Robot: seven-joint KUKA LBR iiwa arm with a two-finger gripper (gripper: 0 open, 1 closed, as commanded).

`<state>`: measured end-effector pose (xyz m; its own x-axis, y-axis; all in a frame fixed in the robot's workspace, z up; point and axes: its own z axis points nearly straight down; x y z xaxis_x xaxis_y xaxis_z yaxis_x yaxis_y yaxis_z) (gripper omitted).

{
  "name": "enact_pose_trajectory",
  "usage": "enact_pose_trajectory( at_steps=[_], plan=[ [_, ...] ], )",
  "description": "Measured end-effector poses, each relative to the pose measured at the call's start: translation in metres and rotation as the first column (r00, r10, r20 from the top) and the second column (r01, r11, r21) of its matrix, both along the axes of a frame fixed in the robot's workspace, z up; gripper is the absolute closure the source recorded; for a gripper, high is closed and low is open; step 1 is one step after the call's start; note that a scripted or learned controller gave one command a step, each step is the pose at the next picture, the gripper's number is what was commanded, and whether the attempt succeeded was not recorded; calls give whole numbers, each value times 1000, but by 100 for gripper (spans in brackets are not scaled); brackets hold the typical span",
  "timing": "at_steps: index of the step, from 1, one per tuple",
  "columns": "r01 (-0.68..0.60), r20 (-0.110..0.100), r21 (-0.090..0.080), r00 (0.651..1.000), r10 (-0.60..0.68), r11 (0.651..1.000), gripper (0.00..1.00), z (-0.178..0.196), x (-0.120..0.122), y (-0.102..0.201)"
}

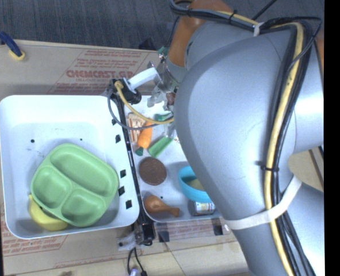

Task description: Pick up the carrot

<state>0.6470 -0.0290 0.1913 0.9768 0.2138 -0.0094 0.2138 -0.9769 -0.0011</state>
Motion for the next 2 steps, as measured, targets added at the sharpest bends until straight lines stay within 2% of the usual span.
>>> enact_pose_trajectory(
  at_steps=[1,2],
  plan=[
    [-33,-5,1,999,33,999,0,-1,-20,39],
    [-174,-4,11,985,174,985,0,-1,-47,82]
  ],
)
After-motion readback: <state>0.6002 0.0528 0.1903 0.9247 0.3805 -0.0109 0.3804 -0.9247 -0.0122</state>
